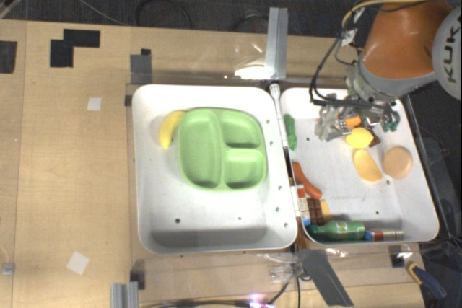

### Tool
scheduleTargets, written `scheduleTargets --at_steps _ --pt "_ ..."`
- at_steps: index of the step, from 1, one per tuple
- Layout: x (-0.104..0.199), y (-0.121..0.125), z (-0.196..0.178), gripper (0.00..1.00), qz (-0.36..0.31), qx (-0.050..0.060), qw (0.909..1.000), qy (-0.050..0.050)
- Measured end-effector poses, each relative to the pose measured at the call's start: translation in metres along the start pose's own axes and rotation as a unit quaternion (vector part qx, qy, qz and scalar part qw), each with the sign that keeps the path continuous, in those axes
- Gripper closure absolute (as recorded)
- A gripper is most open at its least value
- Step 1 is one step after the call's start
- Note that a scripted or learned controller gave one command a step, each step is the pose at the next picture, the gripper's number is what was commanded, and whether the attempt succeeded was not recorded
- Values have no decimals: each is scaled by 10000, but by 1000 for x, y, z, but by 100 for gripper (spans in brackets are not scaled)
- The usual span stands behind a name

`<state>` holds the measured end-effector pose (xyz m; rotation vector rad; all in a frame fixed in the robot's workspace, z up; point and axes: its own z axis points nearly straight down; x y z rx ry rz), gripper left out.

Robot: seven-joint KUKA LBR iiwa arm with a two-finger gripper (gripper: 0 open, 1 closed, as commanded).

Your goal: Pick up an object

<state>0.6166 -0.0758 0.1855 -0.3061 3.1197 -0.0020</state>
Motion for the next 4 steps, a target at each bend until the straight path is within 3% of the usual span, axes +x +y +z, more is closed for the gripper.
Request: scheduleTargets --at_steps 1,2,3,4 --pt "-39 11 -2 100 -1155 -3 9933 -28" --pt "-71 77 -47 100 -1175 -10 9931 -45" --pt "-85 156 -63 100 -958 -26 9954 -35" --pt "-4 219 -44 100 -1126 -26 9936 -10"
